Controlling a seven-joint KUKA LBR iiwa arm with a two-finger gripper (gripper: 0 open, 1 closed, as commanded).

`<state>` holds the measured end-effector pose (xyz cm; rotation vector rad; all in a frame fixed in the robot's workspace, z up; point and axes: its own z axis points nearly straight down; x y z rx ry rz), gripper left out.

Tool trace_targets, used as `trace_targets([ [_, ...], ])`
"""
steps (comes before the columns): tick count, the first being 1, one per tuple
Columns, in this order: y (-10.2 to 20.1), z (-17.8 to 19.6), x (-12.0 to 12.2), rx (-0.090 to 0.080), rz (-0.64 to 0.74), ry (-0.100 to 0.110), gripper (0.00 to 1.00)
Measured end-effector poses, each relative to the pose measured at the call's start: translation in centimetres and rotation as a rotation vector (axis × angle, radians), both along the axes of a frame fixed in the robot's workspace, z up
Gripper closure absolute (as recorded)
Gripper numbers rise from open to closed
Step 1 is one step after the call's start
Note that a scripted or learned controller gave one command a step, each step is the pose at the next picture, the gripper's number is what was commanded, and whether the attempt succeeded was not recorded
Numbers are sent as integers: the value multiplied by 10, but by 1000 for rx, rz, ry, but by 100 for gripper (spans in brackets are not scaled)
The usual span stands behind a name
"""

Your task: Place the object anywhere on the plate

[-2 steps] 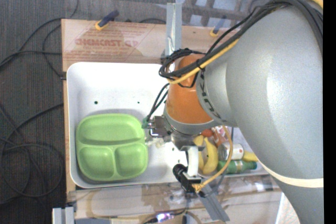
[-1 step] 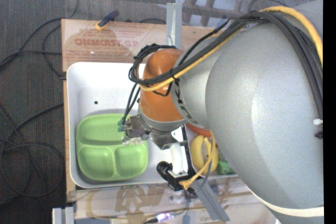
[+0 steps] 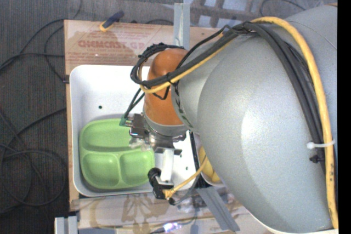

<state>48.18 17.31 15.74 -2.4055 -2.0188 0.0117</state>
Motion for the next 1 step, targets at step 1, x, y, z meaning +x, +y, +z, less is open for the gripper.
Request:
trace_targets([
  [1,42,-13,0,-1,111,-1,100],
])
